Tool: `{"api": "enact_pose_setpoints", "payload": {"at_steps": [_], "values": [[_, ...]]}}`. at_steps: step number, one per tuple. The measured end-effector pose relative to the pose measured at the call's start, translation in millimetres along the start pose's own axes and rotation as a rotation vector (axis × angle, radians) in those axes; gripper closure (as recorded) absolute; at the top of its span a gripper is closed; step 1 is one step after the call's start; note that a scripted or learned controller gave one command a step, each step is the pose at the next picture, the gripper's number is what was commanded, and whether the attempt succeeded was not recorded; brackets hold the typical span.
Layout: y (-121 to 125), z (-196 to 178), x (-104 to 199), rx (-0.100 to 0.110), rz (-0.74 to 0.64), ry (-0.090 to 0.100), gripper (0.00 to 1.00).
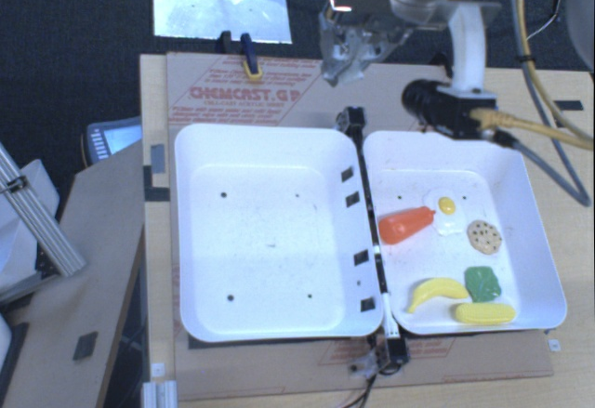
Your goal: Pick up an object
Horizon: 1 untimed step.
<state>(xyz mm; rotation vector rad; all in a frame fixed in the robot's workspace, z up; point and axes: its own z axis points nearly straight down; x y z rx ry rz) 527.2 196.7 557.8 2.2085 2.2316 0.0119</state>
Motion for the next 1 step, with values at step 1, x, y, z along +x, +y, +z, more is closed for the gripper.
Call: {"api": "enact_pose_setpoints", "payload": {"at_steps": [1], "values": [[0.3,-10.7,0.1,-0.001,-0.004,0.001,1.0]]}}
